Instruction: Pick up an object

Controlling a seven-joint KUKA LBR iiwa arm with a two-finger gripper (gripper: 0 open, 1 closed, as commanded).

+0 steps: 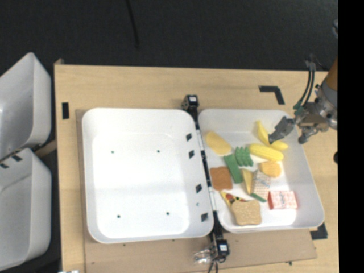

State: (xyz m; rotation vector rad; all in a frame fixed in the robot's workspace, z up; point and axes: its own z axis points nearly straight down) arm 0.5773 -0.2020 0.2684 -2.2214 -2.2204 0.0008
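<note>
The right bin [307, 178] holds several toy foods. Among them are a yellow lemon shape [218, 143], a green ridged piece [238, 161], a yellow corn cob [266, 151], a small banana [261, 132], an orange piece [271, 168], a brown slab [221, 178], a slice of toast [246, 212] and a red and white box [282, 199]. My gripper [292, 132] hangs over the bin's upper right corner, just right of the banana and the corn. Its fingers are spread open with nothing between them.
The left bin [94, 169] lies beside the right one, and a black-clipped divider [200, 164] joins them. Bare wooden bench [142, 87] runs behind both bins. White rounded shapes [20, 124] sit at the far left.
</note>
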